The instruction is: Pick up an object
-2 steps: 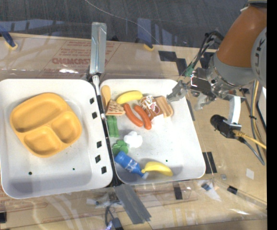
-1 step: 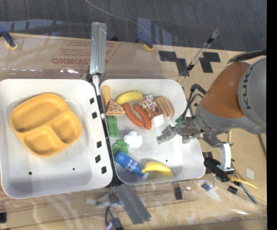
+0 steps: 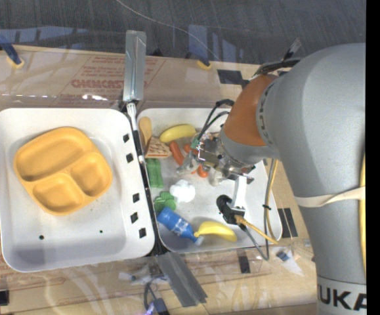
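1. Camera view: the gripper (image 3: 199, 159) is lowered into the right bin (image 3: 272, 218), among toys beside a carrot (image 3: 176, 152).
2. Whether anything is gripped cannot be told.
3. A yellow tray (image 3: 62, 169) is seen in the left bin (image 3: 19, 241).
4. Two bananas (image 3: 176, 133) (image 3: 216, 230) and a blue bottle (image 3: 175, 223) are seen in the right bin.

Your gripper (image 3: 191, 165) hangs low in the right bin (image 3: 274, 223), seemingly touching nothing. Just beyond it lies a banana (image 3: 177, 133); nearer you sits a white ball (image 3: 183, 191), with a green piece (image 3: 154, 174) left.
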